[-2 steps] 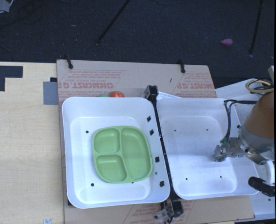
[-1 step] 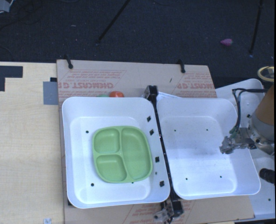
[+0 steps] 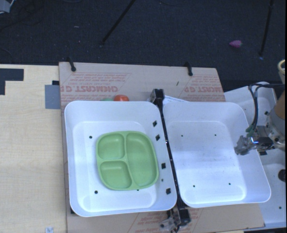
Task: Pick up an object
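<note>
— Plate (image 3: 127, 159), green, three compartments, lying flat in the left bin (image 3: 77, 130). That looks like the one thing here worth picking up. It sits a little toward the near side of the bin floor, clear of all four walls.

— And the arm?

— Well away from it. The tool (image 3: 244, 145) hangs over the right edge of the right bin (image 3: 206, 178), just where the arm comes in from the side. The whole width of that bin and the black divider (image 3: 165, 154) between the two lie between it and the plate.

— Open or closed?

— I cannot tell. From here it is a small grey lump against the white rim, with cables looping above it, and the tips blur together. Nothing shows between them, so I would say it carries nothing.

— So nothing has been picked up.

— By the look of it, no. The plate lies flat with its rim low, which I judge makes it awkward: a two-finger tool would need to catch an edge or one of the ridges between the compartments.

— What is that red thing at the back?

— A small ball (image 3: 121, 98), maybe, resting on the cardboard (image 3: 133, 81) behind the left bin, outside it, with something green just beside it. The desk (image 3: 22, 149) to the left is bare pale wood.
</note>
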Robot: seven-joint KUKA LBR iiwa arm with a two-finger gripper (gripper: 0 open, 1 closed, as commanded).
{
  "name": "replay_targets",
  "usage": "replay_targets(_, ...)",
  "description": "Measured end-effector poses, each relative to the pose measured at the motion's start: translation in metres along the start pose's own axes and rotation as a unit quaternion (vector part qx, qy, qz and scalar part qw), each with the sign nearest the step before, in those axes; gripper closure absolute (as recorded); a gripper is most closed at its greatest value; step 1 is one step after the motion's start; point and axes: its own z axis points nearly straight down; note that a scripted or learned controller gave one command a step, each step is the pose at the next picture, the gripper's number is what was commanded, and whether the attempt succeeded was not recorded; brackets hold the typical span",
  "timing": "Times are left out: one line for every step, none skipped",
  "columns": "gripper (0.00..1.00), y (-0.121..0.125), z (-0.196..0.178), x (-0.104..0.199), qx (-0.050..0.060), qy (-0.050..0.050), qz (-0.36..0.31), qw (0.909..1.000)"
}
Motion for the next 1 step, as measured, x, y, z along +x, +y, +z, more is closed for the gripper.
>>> replay_targets(1.0,-0.0006,-0.0424,-0.0022,0.0,0.0,0.0,1.0)
